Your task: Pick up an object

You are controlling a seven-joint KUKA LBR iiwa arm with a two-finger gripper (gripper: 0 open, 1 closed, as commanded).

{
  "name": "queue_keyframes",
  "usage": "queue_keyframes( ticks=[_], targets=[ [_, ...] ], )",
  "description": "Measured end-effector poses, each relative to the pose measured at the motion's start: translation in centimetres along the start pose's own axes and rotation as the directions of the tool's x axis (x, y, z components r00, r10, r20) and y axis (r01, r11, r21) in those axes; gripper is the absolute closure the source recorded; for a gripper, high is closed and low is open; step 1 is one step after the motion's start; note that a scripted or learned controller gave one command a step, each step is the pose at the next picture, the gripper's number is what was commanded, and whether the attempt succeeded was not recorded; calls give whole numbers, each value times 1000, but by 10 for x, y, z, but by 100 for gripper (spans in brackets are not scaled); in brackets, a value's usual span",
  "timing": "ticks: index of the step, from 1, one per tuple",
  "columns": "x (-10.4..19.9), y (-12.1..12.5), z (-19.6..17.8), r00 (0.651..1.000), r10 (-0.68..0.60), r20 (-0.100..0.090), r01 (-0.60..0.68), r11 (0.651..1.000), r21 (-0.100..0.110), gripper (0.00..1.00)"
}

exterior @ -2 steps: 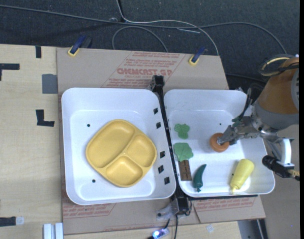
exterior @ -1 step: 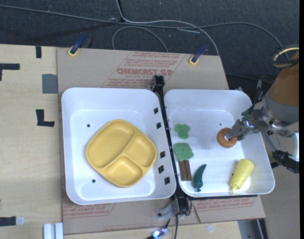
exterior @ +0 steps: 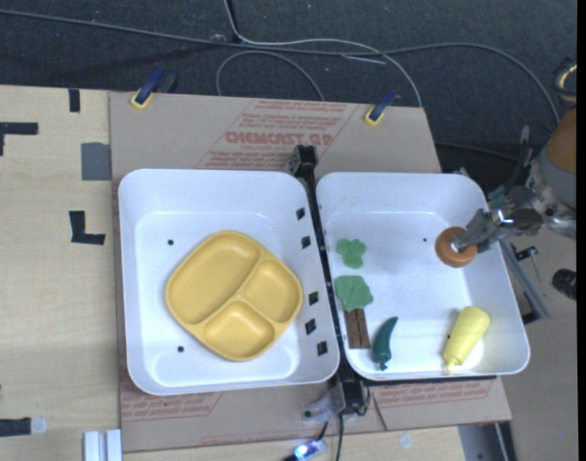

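My gripper [exterior: 473,241] reaches in from the right over the right bin [exterior: 408,185], near its right wall. A brown ring-shaped donut toy [exterior: 453,249] sits at its fingertips, and the fingers look shut on the ring's right edge. Other objects lie in the same bin: two green leafy pieces [exterior: 351,252] [exterior: 354,292], a dark green pepper [exterior: 383,342], a brown stick [exterior: 358,328] and a yellow corn-like toy [exterior: 465,335] at the front right.
The left bin [exterior: 144,200] holds a yellow divided plate [exterior: 233,294]. A black divider [exterior: 317,257] runs between the bins. Cables trail across the dark floor at the back.
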State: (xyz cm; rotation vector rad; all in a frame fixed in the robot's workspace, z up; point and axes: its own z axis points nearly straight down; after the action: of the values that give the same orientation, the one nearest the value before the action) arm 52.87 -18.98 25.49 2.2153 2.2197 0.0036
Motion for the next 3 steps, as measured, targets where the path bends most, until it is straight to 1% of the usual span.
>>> queue_keyframes(
  ticks=[1,2,3],
  targets=[
    [54,10,-4,1000,-5,-4,5,1000,5,100],
    [113,15,10,1000,-5,-3,5,1000,7,100],
    [163,21,24,1000,-4,-3,4,1000,9,100]
  ],
)
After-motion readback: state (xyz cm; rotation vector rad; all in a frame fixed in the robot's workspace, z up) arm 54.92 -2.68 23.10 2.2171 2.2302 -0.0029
